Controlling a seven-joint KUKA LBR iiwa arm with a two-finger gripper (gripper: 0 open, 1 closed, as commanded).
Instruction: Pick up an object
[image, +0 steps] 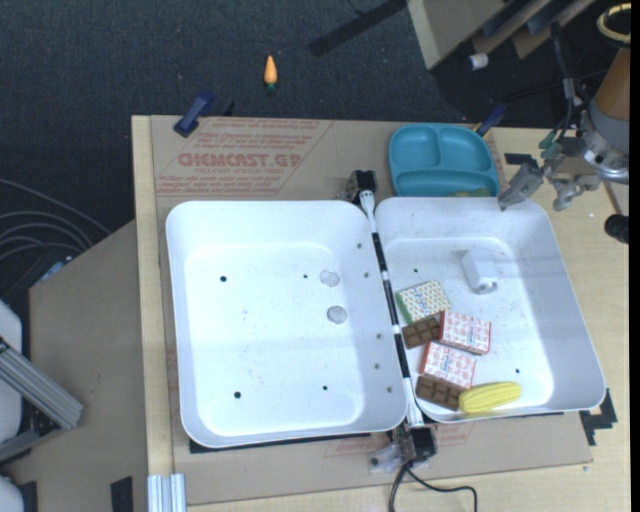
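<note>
A: Camera view, claw (540, 188): fingers spread apart, nothing between them, poised over the right bin's (570, 300) far rim.

B: Objects?

A: Near corner of that bin. Yellow corn cob (489, 397) at the front edge, chocolate bar (421, 330) and patterned packets (466, 332) just behind. Teal tray (443, 160) sits beyond the bin.

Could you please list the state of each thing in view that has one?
gripper: open, holding nothing, above the right bin's far edge
yellow corn cob: lying flat in the right bin
chocolate bar: flat, beside the patterned blocks
teal divided plate: upright on the bench
left bin: level
</note>
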